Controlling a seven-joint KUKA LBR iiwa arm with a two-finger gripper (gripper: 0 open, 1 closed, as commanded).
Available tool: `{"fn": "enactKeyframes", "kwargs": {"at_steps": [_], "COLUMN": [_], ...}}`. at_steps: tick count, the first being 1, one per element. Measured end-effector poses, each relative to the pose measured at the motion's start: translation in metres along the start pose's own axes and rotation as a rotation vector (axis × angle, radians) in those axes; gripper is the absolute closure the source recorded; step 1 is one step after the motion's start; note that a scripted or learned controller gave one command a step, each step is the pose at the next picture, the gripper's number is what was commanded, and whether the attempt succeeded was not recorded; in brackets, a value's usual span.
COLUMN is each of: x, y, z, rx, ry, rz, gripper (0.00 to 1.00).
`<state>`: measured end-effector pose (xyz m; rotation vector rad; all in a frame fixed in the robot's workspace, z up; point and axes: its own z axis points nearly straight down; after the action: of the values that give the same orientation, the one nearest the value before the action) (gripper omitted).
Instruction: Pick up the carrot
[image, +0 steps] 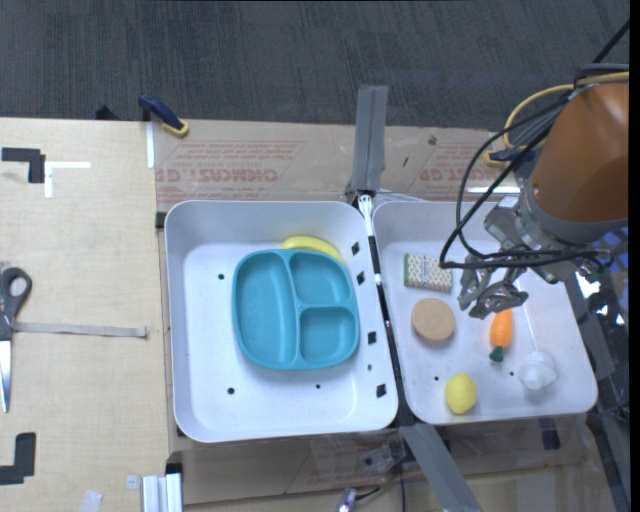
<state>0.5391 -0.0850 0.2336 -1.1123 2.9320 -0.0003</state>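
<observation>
Two white bins sit side by side on the table (80, 400), sharing a middle wall. In the right bin (570, 400) the carrot (501, 329) lies right of centre, orange with a green end pointing toward the near rim. The pincer (489, 296) hangs just above its far end, dark fingers spread a little and closing on nothing; the carrot rests on the bin floor, not between them. Cables loop from the arm (585, 160) over the bin's far right corner. Around the carrot: a round tan disc (434, 321) to its left with a clear strip of floor between, a patterned small block (427, 271) further back near the middle wall, a yellow lemon (460, 393) close to the near rim, and a whitish translucent item (538, 371) just beside the carrot's green end, near the right wall. The left bin (200, 400) holds a blue divided plate (296, 308) at its centre, a yellow thing (312, 244) peeking from behind it, and bare floor all round the walls. Scissors (10, 310) lie at the table's left edge
</observation>
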Motion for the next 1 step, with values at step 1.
{"fn": "enactKeyframes", "kwargs": {"at_steps": [1], "x": [0.029], "y": [-0.0706], "z": [-0.0714], "rx": [0.0], "ry": [0.0], "rz": [-0.169], "gripper": [1.0]}}
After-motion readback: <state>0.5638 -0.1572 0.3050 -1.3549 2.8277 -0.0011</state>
